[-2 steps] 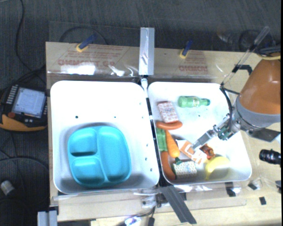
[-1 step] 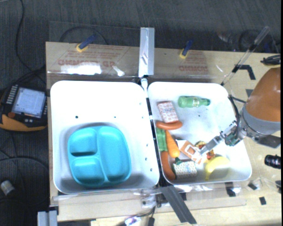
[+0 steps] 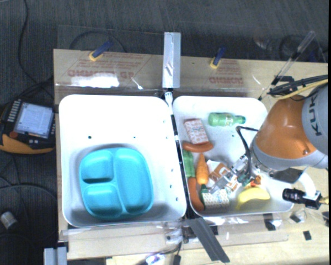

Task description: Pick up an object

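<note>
Objects for picking lie in a crowded pile in the right bin (image 3: pixel 259 106), and most of them are packed against its left wall and near front corner. The far part of that bin has more open white floor. The left bin (image 3: pixel 71 109) holds a blue tray (image 3: pixel 116 181) with three parts, and there is bare white floor all around it. The two bins touch along the middle edge.

The arm (image 3: pixel 284 134) comes in from the right and covers the right side of the right bin. The gripper (image 3: pixel 244 170) is low in the pile, near the front. I cannot tell if it is wide, narrow or holding something, because the things around it hide it.

Just beside the gripper, toward the front, lies a yellow banana (image 3: pixel 252 195). To its left are small printed packets (image 3: pixel 218 175) and a green and white box (image 3: pixel 214 199). Farther left lies an orange carrot (image 3: pixel 201 169), with a red sausage (image 3: pixel 197 146) above it. A red and white packet (image 3: pixel 195 128) and a green bottle (image 3: pixel 226 118) lie at the far end, well apart from the gripper.
</note>
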You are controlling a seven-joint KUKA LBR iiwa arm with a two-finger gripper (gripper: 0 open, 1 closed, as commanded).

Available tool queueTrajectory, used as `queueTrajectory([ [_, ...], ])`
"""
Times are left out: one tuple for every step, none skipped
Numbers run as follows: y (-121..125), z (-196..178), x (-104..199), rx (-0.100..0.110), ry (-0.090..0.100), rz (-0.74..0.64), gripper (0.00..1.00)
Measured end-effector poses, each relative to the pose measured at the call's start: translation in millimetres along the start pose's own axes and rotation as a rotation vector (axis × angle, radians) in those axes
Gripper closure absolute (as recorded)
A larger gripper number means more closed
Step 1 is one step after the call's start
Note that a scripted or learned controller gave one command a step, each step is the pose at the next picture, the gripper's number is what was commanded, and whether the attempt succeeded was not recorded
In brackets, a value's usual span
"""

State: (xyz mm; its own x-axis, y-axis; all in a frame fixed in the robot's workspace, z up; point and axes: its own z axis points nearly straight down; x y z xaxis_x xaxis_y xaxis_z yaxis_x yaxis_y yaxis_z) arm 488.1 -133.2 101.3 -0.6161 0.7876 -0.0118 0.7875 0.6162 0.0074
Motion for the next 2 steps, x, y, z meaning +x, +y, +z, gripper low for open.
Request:
queueTrajectory([
  [4, -11, 0, -0.007, -0.001, -0.002, 1.00],
  [32, -113, 45, 0.010, 0.011, 0.134, 1.00],
])
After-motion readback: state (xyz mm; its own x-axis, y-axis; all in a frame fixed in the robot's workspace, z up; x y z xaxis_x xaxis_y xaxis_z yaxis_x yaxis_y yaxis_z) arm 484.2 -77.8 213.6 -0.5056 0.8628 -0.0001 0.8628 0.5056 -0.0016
